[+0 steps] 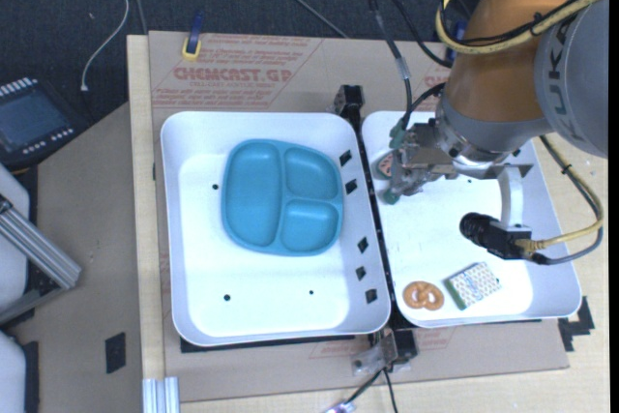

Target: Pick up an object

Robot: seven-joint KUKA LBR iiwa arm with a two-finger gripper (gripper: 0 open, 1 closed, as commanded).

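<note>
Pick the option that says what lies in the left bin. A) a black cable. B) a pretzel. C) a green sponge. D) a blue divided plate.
D: the blue divided plate sits alone in the left bin, while the pretzel and a small patterned packet lie in the right bin.

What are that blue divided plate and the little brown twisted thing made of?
The blue divided plate looks like moulded plastic, matte with a soft sheen and rounded compartment ridges. The brown twisted thing looks like a pretzel, glossy and orange-brown; real or a plastic toy, I cannot tell.
</note>
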